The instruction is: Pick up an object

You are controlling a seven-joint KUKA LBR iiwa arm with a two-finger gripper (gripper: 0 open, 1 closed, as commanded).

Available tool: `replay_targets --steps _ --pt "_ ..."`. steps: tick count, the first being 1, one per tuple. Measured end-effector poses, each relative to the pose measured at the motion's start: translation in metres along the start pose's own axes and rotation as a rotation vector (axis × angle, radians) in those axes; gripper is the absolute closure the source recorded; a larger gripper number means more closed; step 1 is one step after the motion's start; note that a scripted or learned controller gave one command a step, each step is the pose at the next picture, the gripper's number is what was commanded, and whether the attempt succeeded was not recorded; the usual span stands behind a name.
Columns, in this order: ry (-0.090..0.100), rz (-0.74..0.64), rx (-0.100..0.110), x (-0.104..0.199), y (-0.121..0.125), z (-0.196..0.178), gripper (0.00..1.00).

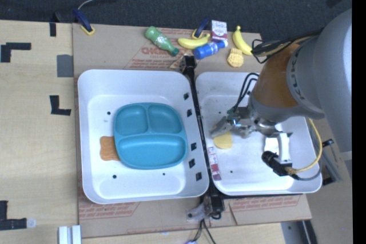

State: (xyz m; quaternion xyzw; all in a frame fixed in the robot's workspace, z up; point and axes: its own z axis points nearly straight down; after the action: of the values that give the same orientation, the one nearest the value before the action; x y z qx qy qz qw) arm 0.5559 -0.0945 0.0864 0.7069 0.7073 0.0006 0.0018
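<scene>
A small yellow piece lies on the floor of the right bin, near its left side. My gripper hangs just above and slightly behind that piece, low over the bin floor, with the grey arm and its orange band reaching in from the right. Nothing shows between the gripper's tips. In the left bin a blue divided plate lies flat, and an orange flat item pokes out from under its left edge.
A small red-and-white packet rests against the right bin's left wall. Behind the bins lie a green bottle, two bananas, a blue item, a small box and a yellow toy.
</scene>
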Motion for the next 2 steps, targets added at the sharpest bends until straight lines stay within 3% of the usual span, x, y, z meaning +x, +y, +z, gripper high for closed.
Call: replay_targets --steps 1,2 --pt "0.002 0.0 0.004 -0.001 0.009 0.001 0.0" --pt "0.001 -0.001 -0.001 -0.001 0.011 -0.01 1.0"
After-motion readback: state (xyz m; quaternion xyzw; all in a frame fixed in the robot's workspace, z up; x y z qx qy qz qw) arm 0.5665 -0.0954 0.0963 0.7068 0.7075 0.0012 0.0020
